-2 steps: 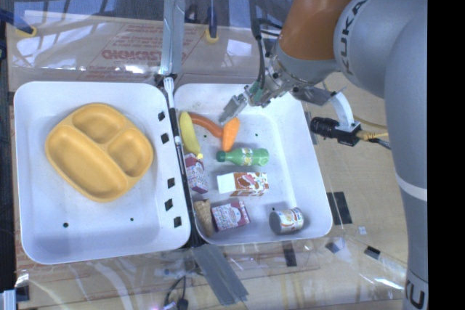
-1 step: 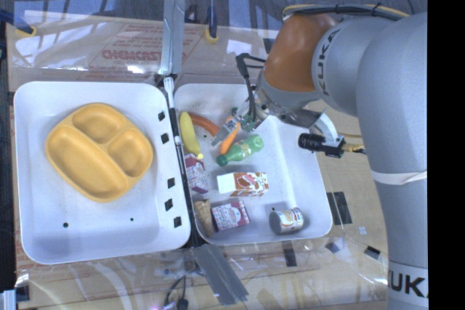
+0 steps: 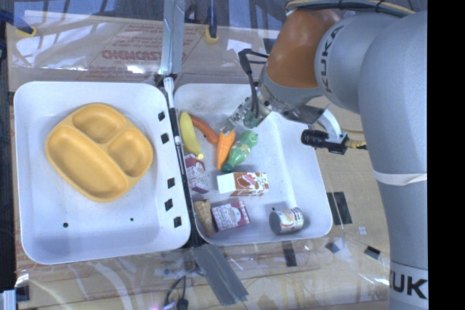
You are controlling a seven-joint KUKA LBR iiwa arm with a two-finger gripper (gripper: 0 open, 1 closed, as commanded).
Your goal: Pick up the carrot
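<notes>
My grey arm (image 3: 385, 83) runs off the right edge. My jaws blur above the orange tapered carrot (image 3: 225, 149); their gap is unreadable. Labels on the small red-and-white cartons (image 3: 247, 184) are too small.

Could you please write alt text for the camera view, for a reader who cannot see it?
A grey KUKA arm reaches from the right and sets its gripper just above a carrot in the right bin, among a banana, a green vegetable, small cartons and a can. The left bin holds a yellow divided plate.
</notes>
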